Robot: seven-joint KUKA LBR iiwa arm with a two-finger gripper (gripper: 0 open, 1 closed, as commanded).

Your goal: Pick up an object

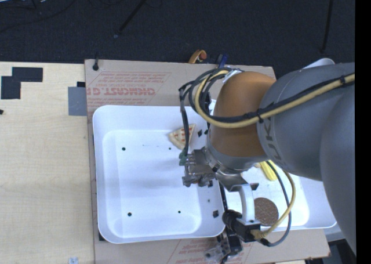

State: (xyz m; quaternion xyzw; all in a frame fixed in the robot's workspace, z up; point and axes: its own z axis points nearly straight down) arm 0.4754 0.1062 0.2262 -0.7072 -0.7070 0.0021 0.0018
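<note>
Dark floor behind; cardboard sheet [122, 86] under white bins [110, 170].

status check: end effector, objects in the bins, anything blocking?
End effector low over the left bin, near its right wall. Tan wedge-shaped piece loose in that bin. Brown disc and yellow item in right bin, partly behind arm.

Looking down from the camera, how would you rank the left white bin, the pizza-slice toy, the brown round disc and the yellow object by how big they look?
1. Left white bin
2. Brown round disc
3. Pizza-slice toy

The yellow object is partly hidden by the arm, so its rank is unsure.
</note>
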